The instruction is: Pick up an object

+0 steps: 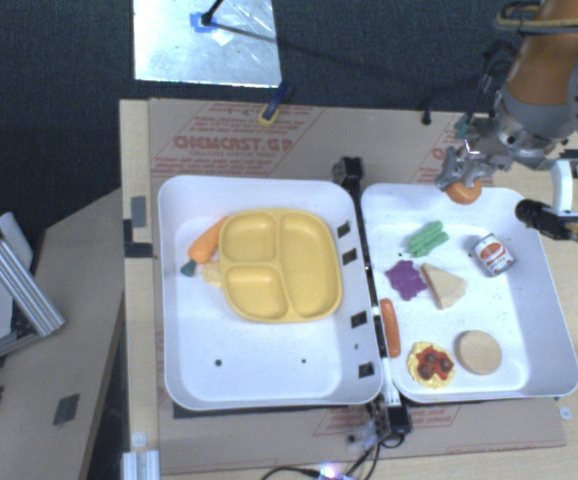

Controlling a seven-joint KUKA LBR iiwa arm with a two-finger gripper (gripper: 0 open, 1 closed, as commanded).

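Gripping an orange ball (464,192) between its fingers, the gripper (461,176) hangs over the right bin (549,308) at its far edge. The ball looks light, smooth and possibly slippery; hold across its widest part.

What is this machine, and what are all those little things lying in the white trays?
It is a robot arm, filmed by one camera looking down at a slant. Its tool sits at the far edge of the right bin, with an orange object just under it; a grip is unclear. That bin has toy food: green beans, a can, a purple piece, a wedge, a sausage, a small pizza and a round biscuit. The left bin has a yellow divided plate and a carrot.
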